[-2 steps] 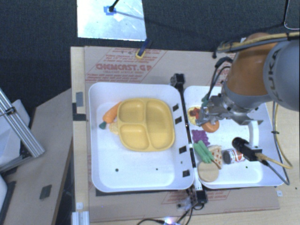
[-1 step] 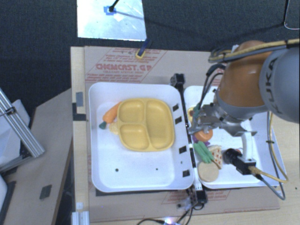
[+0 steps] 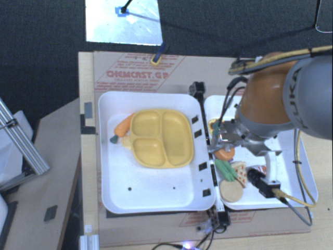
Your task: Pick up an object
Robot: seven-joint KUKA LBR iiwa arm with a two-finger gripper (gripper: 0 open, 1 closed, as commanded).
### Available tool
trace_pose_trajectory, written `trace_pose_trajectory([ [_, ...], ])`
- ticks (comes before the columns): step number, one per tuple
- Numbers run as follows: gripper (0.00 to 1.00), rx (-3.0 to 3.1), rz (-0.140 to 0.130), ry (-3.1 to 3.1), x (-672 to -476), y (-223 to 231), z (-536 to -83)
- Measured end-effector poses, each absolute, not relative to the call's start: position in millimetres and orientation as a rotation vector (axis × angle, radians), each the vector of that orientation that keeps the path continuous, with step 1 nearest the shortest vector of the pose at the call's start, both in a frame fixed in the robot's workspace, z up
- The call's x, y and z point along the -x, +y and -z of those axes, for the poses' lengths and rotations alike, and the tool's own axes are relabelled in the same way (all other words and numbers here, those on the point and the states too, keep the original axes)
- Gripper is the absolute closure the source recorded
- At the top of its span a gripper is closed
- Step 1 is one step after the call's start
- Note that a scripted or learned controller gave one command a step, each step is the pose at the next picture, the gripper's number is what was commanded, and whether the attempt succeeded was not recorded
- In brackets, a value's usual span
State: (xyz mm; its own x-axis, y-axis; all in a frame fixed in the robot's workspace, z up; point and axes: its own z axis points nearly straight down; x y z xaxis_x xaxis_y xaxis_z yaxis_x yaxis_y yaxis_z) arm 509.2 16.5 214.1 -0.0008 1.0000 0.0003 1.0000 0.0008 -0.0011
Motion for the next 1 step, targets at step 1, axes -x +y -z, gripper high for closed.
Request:
trace_pose_trajectory([
  [1,1.00,2.222,0.003,-2.223,-513.6,12.0,-233.4],
])
